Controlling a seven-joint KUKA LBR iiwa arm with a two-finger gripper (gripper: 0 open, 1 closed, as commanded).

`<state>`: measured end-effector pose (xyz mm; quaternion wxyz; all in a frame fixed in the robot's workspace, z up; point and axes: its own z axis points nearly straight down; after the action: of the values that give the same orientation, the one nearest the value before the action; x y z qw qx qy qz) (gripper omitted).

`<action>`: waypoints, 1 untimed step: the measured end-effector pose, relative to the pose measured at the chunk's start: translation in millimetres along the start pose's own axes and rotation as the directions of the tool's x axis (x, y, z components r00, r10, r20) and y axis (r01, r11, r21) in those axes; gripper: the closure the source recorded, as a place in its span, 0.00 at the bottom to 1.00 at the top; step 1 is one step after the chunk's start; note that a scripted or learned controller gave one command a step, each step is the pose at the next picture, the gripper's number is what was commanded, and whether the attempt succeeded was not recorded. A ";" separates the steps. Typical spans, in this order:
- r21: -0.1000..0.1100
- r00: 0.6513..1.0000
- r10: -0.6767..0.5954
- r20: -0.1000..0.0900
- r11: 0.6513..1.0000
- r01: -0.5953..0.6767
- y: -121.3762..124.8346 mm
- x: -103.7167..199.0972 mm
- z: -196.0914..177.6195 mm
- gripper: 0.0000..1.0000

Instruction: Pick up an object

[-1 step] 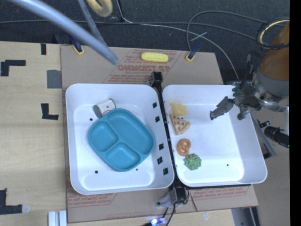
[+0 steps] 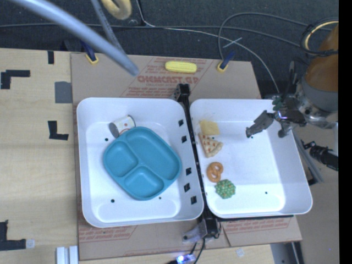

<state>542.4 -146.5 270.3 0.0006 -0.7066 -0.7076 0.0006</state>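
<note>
- Wooden bench (image 2: 33, 164) under a cardboard sheet (image 2: 159, 78); two white bins side by side, dark floor and loose cables beyond at twelve o'clock.
- Nearest, at six o'clock of the right bin (image 2: 258, 202): a green knobbly ball (image 2: 225, 189), with an orange pretzel-like piece (image 2: 214, 171) just above it.
- Further up the same bin's nine-o'clock wall: a waffle-patterned wedge (image 2: 210, 146), touching or nearly touching a pale yellow block (image 2: 208, 127).
- Left bin (image 2: 91, 202): a blue divided tray (image 2: 142, 161) across the middle; a small white cup-like thing (image 2: 122, 125) on its side at the tray's eleven o'clock.
- Gripper (image 2: 268, 124) at two o'clock of the right bin, fingers spread apart, pinching nothing, well apart from the four food pieces.
- Likely step: reaching toward a pick. Best chance seems the green ball or the pretzel piece, each standing free; worth centring over one alone, descending straight, closing across its narrow side, keeping off the bin wall.
- Farthest: a yellow corn-like item (image 2: 180, 66) on the cardboard at twelve o'clock.
- Hard to make out: the cup's exact form, whether wedge and block touch, and the arm's upper part, cut off at three o'clock.
</note>
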 end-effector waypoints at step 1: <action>0.004 1.000 0.000 0.000 1.000 0.000 7.0 4.5 48.2 0.00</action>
<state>549.4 -142.1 222.1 0.0021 -0.7066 -0.7076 0.0020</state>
